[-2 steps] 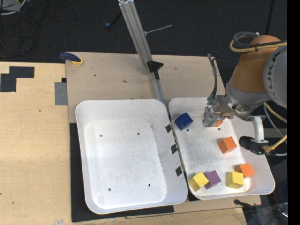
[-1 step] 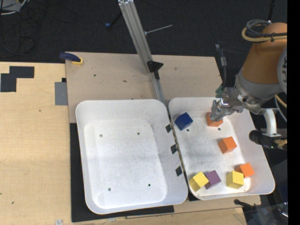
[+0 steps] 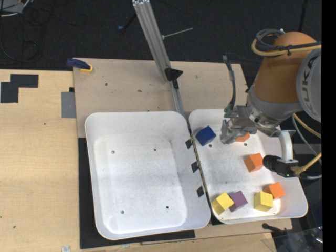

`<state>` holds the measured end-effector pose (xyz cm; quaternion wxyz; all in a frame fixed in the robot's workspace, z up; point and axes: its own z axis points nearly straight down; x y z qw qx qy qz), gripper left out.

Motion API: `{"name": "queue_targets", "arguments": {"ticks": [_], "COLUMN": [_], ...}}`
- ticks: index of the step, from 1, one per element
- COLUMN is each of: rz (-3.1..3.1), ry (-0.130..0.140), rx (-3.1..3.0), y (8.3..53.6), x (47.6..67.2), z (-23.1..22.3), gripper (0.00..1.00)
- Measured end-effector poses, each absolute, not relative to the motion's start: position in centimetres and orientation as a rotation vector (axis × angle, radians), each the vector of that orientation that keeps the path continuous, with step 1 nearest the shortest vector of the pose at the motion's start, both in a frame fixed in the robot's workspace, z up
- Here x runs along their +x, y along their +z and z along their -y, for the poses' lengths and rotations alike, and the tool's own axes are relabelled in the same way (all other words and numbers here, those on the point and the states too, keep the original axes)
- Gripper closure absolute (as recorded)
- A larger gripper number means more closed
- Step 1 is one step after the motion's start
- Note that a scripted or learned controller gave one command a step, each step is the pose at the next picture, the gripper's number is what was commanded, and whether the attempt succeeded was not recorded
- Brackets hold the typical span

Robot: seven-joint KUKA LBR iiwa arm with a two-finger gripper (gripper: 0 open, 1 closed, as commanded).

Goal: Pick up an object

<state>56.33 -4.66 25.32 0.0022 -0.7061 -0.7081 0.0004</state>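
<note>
Near the front of the right bin (image 3: 294,210) sit small blocks: a yellow block (image 3: 223,201), a purple block (image 3: 238,199), another yellow cube (image 3: 263,201) and an orange cube (image 3: 276,190). Further back lies an orange block (image 3: 253,161). The arm (image 3: 283,83) bends down from the right. Its pincer (image 3: 231,133) hangs low beside a blue block (image 3: 206,135). Something orange (image 3: 242,137) peeks out at the pincer; I cannot tell its grip.

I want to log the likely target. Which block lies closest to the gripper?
The orange block right under the gripper, partly hidden by it. The blue block sits farther left; the other blocks lie lower in the right bin.
</note>
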Motion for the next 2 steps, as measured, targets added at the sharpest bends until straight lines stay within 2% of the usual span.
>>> {"name": "queue_targets", "arguments": {"ticks": [1,2], "rz": [2.223,2.222], "ry": [0.002,0.005], "rx": [-2.213,-2.212], "y": [25.7,24.6], "x": [54.8,54.4], "z": [-0.5,-6.3], "gripper": [1.0,1.0]}}
